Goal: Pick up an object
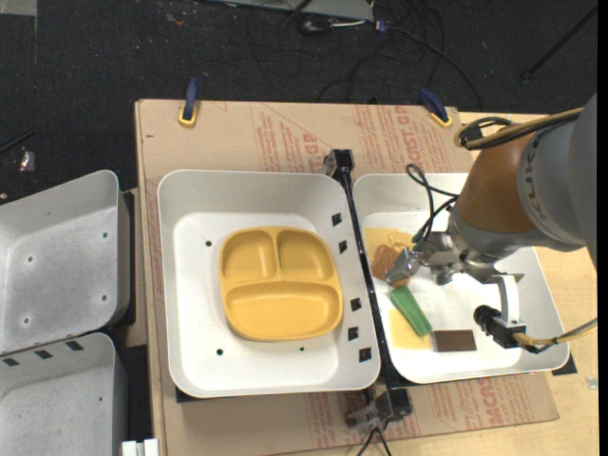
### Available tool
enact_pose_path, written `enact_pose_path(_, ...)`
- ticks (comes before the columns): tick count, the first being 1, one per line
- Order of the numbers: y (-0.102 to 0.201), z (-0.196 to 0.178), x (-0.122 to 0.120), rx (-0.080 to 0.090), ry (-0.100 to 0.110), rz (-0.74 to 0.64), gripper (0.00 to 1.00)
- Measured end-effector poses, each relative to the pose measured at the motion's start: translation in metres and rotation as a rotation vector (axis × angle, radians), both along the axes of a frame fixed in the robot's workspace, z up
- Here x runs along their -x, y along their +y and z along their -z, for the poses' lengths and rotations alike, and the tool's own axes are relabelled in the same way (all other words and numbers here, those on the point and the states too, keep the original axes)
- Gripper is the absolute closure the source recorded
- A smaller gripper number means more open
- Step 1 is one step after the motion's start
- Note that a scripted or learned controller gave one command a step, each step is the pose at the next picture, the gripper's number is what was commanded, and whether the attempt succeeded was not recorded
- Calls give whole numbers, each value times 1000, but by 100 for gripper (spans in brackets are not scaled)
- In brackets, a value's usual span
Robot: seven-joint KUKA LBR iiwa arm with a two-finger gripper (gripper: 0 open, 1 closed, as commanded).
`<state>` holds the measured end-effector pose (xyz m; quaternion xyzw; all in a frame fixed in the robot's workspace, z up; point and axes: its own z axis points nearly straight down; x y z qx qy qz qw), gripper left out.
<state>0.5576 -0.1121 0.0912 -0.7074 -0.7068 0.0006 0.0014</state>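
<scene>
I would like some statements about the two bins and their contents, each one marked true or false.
1. The yellow divided plate lies in the left bin. True.
2. The green object lies in the left bin. False: it lies in the right bin.
3. The gripper is above the right bin. True.
4. The brown block rests on the plate. False: it rests in the right bin, beside the green object.

A divided plate point(281, 284) lies in the left bin point(180, 255).
</scene>
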Motion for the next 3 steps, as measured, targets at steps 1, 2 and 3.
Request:
enact_pose_path(1, 0, -12, -1, 0, -4, 2, 100)
enact_pose_path(2, -8, -59, 1, 2, -6, 2, 100)
enact_pose_path(3, -7, -121, 4, 2, -8, -3, 100)
